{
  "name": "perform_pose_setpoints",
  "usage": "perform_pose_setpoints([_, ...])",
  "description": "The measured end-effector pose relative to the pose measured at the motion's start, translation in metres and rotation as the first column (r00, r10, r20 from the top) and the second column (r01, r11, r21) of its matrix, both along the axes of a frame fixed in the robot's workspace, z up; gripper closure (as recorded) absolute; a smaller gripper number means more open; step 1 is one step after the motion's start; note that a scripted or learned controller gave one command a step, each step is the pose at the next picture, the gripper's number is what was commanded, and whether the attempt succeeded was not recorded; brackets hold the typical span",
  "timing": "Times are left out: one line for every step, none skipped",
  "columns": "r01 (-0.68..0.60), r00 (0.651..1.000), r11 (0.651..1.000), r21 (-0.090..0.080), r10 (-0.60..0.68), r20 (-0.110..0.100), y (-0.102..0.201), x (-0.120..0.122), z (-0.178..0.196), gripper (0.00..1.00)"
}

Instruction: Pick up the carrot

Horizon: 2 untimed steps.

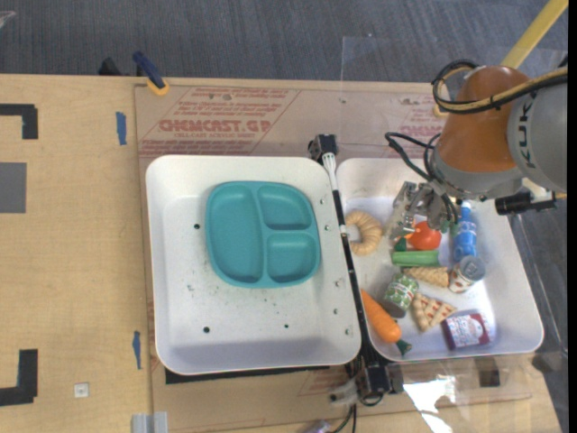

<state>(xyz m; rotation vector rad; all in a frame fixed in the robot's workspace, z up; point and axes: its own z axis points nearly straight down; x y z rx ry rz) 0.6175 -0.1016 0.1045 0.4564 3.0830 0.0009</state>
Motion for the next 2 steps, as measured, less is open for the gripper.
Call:
perform_pose_setpoints([0.000, 1.000, 1.000, 0.001, 0.000, -0.002, 0.000, -0.001, -0.001, 0.00])
perform_pose_setpoints([-0.002, 1.000, 1.000, -0.001, 0.002, 0.008, 0.001, 0.002, 0.012, 1.00])
